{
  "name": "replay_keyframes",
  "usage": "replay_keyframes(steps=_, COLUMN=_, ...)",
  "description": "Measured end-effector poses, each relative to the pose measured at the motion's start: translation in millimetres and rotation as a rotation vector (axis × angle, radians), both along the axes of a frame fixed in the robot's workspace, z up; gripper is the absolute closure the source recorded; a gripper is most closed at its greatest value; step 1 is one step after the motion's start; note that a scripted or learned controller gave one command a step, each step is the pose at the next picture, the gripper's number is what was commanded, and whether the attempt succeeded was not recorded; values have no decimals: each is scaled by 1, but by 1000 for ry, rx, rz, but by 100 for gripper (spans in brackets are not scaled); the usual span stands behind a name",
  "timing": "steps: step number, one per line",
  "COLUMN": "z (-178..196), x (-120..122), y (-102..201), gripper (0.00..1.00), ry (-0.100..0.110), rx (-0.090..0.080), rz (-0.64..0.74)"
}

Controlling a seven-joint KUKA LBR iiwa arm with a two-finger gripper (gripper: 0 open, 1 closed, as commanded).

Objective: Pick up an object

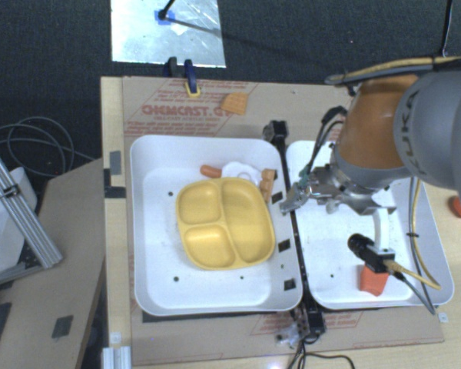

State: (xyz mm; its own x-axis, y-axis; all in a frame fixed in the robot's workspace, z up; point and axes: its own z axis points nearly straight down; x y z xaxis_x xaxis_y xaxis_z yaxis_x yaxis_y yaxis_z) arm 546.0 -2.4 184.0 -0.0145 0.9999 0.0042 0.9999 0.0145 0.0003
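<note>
The grey arm [438,121] reaches in from the right, its orange band [376,129] sitting above a wrist [353,184] bent downward, with the metal gripper [298,194] jutting out to the left below it.

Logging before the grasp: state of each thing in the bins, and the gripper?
yellow plate: right way up, compartments bare.
orange piece: loose behind the plate.
white piece: lying behind the plate too.
tan piece: loose at plate's far corner.
orange block: resting free in right bin.
gripper: low at left bin's right wall, nothing seen in it.
</note>
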Motion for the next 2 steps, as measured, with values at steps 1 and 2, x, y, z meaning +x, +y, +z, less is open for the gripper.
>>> replay_keyframes(steps=1, z=3, x=-10, y=-57, gripper=0, ry=-1, rx=-5, rz=-17)
replay_keyframes(steps=2, z=116, x=-60, y=-137, gripper=0, ry=-13, rx=-11, rz=-22)
